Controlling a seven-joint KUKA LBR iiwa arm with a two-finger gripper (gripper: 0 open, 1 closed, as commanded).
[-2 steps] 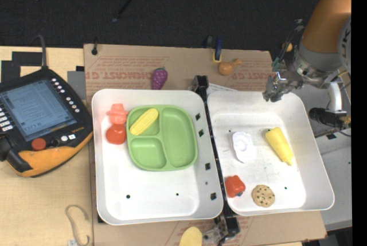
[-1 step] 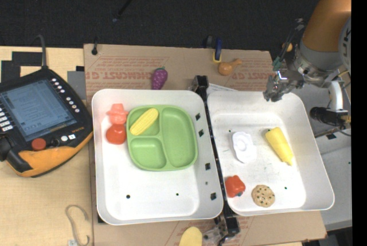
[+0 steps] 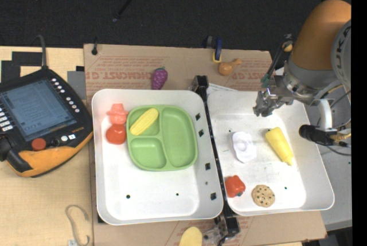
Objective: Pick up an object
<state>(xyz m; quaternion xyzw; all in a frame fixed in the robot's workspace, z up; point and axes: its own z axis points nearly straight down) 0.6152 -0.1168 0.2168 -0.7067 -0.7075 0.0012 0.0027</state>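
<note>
In the right bin (image 3: 312,196), smooth and white, lie a yellow cone-shaped piece (image 3: 279,144), a white lumpy object (image 3: 243,147), a round brown cookie (image 3: 263,196) with dark dots and a red pepper-like toy (image 3: 234,186). The left bin (image 3: 114,199) holds a glossy green plate (image 3: 172,141) with three compartments; a ribbed yellow corn cob (image 3: 143,121) rests in its far left compartment, and a red and pink toy (image 3: 116,124) stands just beside the plate on the left. The grey arm (image 3: 321,38) bends down from the right, and the dark hand (image 3: 265,107) hangs over the far part of the right bin; it cannot be told whether it is spread or pressed together. The brown cardboard (image 3: 183,70) on the table carries red mirrored print, not readable.
</note>
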